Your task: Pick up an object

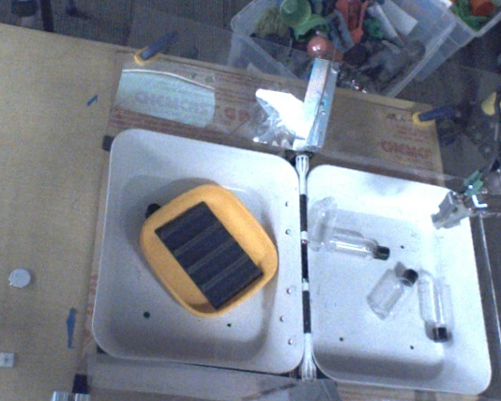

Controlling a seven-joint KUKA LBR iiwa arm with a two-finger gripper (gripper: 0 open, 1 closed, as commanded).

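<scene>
The gripper [453,210] hangs over the right bin's [459,373] one o'clock corner; how wide it stands cannot be told. Three clear vials [387,292] lie toward its seven o'clock. A yellow solar pad [209,250] sits in the left bin [123,221].

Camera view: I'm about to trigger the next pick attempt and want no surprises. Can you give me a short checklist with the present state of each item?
1. Pincer over a bin: ok, it sits above the far right corner of the right bin.
2. Pincer free of load: cannot tell, too small and blurred.
3. Targets in the right bin: ok, three clear vials lie on its floor.
4. Vials apart enough for a single grasp: not ok, two lie close together.
5. Left bin target: ok, the yellow solar lamp lies flat, alone.
</scene>
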